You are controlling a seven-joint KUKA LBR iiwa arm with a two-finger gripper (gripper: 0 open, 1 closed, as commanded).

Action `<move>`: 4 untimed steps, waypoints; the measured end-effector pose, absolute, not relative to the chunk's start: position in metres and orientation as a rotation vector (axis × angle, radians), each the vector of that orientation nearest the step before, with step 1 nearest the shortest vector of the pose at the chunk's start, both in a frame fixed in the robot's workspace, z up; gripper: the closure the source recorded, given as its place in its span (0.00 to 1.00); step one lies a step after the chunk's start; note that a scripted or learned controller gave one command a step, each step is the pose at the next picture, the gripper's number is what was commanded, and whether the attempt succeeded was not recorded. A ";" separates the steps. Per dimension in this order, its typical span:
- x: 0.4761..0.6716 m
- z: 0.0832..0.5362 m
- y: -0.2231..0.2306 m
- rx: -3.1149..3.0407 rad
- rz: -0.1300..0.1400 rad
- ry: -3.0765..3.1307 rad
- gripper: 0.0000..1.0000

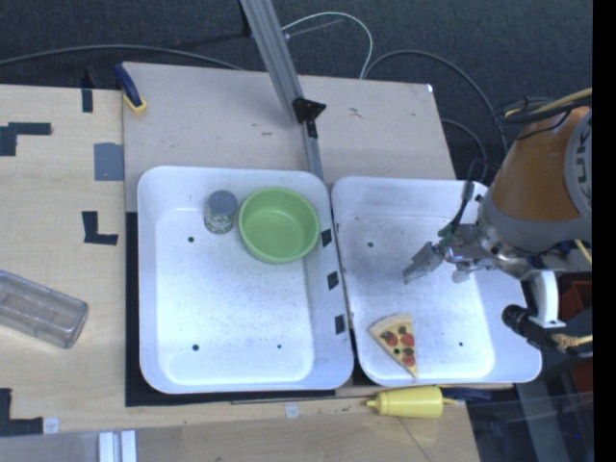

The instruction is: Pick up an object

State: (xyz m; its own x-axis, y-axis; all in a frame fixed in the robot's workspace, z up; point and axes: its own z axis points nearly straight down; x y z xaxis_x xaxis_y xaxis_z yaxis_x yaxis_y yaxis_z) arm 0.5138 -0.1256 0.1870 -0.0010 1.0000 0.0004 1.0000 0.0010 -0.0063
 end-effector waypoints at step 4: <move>0.509 0.231 -0.125 -2.222 -0.002 -2.225 1.00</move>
